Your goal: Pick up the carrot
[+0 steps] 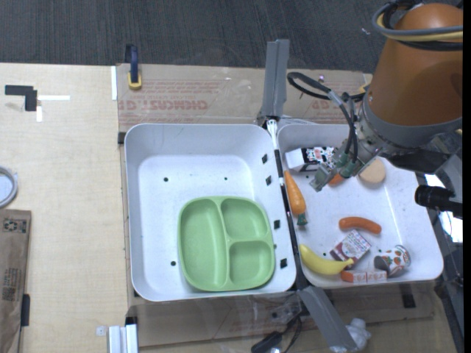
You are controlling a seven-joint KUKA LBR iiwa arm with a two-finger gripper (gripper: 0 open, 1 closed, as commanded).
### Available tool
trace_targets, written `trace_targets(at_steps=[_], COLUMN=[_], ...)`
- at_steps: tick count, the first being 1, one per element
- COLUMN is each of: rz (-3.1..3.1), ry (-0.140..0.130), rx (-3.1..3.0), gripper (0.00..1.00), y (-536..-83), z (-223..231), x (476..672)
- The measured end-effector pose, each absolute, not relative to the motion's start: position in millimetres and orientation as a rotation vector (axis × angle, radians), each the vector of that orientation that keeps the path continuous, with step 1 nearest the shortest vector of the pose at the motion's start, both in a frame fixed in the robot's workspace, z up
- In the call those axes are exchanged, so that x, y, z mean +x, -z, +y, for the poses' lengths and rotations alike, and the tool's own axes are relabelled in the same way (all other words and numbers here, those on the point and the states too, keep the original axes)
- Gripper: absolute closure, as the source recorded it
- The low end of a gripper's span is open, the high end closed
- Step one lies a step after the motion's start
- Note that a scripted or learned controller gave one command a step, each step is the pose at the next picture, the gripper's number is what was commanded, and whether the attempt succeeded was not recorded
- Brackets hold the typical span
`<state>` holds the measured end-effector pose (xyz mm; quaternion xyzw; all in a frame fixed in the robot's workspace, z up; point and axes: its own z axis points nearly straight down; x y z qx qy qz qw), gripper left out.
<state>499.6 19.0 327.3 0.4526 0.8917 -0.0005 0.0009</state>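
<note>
The claw (333, 173) hangs low in the back of the right bin (421, 226), and from this slanted view I cannot tell its state: the tip is a small dark tangle with a spot of orange beside it, too blurred to call. It sits just beside a pale round item (373, 172), a placement that looks like a probe into the clutter, not a line-up on the target. The carrot (295, 195) lies to its left, apart from it, along the bin's left wall, stem end toward the front. That wall is the catch: hugging it leaves little room on one side, so my guess is a grasp along the carrot's length works best. Further out, a sausage (360, 226), a banana (323, 262) and small packets crowd the front. The left bin (147, 197) holds a green divided plate (227, 243). All of it rests on the tabletop (59, 168).
</note>
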Motion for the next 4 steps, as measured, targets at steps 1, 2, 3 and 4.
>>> trace_targets(at_steps=[1, 2, 3, 4], rz=[2.621, 2.844, 2.890, 2.883], ry=[0.004, 0.002, 0.002, 0.002], rx=[1.735, 1.338, 1.233, 1.245], gripper=[1.00, 1.00, 1.00, 1.00], y=[-190.5, -191.0, -190.7, -297.9], z=[33.4, 19.9, 65.5, -30.5], x=[477.4, 478.1, 490.4, 507.1])
